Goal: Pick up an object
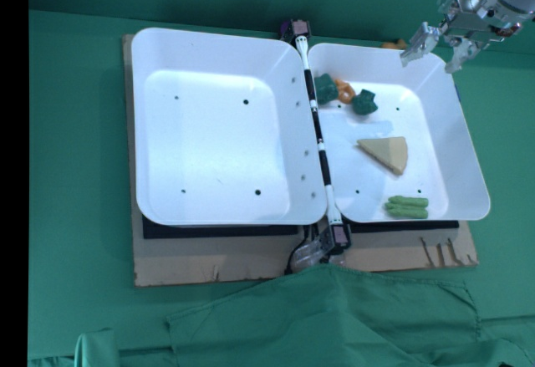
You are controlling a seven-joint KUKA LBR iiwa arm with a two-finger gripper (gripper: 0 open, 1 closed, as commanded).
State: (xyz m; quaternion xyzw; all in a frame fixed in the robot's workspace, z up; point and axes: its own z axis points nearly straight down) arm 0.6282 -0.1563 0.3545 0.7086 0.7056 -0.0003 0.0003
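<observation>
The right bin (pixel 468 181) holds a tan cheese-like wedge (pixel 386 153) near its middle, a green pea pod (pixel 407 206) at its front right, and two dark green pieces (pixel 325 89) (pixel 364 102) with a small orange piece (pixel 344 92) between them at the back. My gripper (pixel 436 48) hangs above the back right corner of the right bin, open, with nothing between its fingers.
The left bin (pixel 150 56) sits beside the right one, a black-and-white divider rod (pixel 316 127) between them. Both rest on a cardboard sheet (pixel 209 272) over green cloth. A folded green cloth (pixel 334 319) lies at the front.
</observation>
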